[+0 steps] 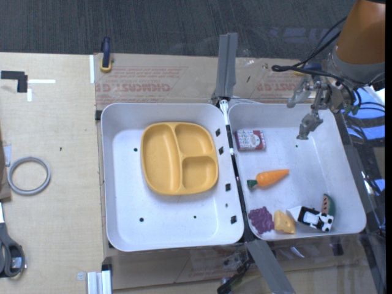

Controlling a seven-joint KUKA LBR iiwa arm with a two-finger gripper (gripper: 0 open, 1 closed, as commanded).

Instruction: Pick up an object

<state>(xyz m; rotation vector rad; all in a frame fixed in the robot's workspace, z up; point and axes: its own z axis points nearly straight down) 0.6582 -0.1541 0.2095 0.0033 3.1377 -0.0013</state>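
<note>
Camera view: the pincer (pixel 311 122) is seen hanging over the upper right corner of the right bin (pixel 343 182), nothing between its fingers; whether they are parted or closed cannot be told. The toy carrot (pixel 270 177) lies mid-bin, well apart from it. A descent here is judged likely to close on bare floor or clip the rim.
</note>
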